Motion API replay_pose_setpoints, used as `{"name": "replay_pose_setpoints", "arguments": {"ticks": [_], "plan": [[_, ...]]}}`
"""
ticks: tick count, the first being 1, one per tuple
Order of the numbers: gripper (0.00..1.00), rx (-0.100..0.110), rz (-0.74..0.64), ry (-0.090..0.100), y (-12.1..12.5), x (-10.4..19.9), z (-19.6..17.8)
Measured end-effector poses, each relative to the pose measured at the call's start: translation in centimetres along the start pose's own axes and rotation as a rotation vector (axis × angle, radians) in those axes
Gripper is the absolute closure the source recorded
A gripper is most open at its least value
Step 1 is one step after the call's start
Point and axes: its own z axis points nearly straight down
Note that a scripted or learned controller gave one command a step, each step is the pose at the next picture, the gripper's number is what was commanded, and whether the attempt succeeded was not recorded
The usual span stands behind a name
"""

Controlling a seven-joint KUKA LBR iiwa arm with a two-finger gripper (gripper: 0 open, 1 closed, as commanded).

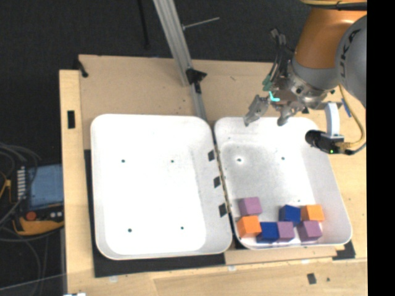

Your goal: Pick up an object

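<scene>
The right bin (321,165) holds purple, orange and blue cubes (281,222) clustered at its 6 o'clock edge. The claw (269,116) hangs spread wide, gripping nothing, over its 12 o'clock rim.

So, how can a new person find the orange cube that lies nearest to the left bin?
Look in the right bin, along its near edge, where the small cubes sit. The orange cube is at the left end of that group, just below a purple cube. The other orange cube lies far to its right.

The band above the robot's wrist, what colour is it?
Orange band, seen in the camera view.
</scene>
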Motion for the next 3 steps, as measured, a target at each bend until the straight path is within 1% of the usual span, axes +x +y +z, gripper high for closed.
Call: {"name": "replay_pose_setpoints", "arguments": {"ticks": [1, 2, 3], "plan": [[0.00, -0.004, -0.001, -0.001, 0.1, 0.0, -0.2], [0.00, 0.001, 0.004, -0.004, 0.3, -0.7, 5.9], [0.00, 0.002, 0.005, -0.003, -0.3, -1.1, 12.1]]}}
